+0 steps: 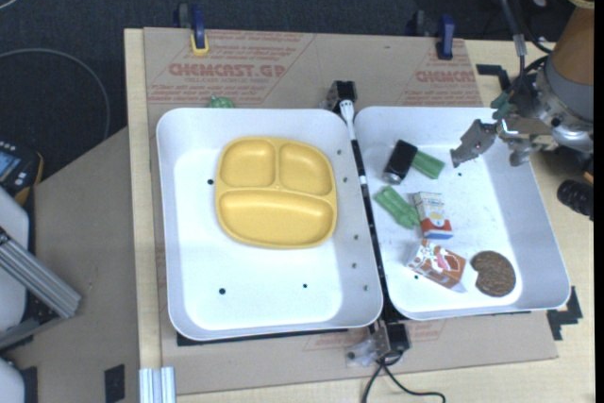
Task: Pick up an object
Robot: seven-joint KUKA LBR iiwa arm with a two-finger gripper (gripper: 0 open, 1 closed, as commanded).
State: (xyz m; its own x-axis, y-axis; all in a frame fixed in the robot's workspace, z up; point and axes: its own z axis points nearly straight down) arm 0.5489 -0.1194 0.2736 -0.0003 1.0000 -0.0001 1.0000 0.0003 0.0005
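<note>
A table (283, 61) covered in brown board carried two shallow white bins side by side, seen from above at a slant.

The left bin (189, 278) held a yellow plate (276, 192) with three compartments, lying flat near the bin's middle.

The right bin (538, 231) held several small things. A black block (400, 160) lay near the bin's upper left, with a green piece (427, 165) touching its right side. Just below them lay a second green piece (396, 206), tilted. Beside that was a small carton (433, 214) in white and red. Lower still lay a crumpled wrapper (438, 263) in red and white, and just to its right a round brown cookie (494, 273).

The arm (571, 80) reached in from the right, over the far right corner of the right bin. Its pincer (493, 142) hung above the bin's upper right area, well apart from the things below and to its left. One grey finger (470, 146) pointed down and left toward the green piece by the black block. Nothing could be seen between the fingers, and how far open they stood could not be told from this angle.

Two blue clamps (196, 22) gripped the board's far edge.
</note>
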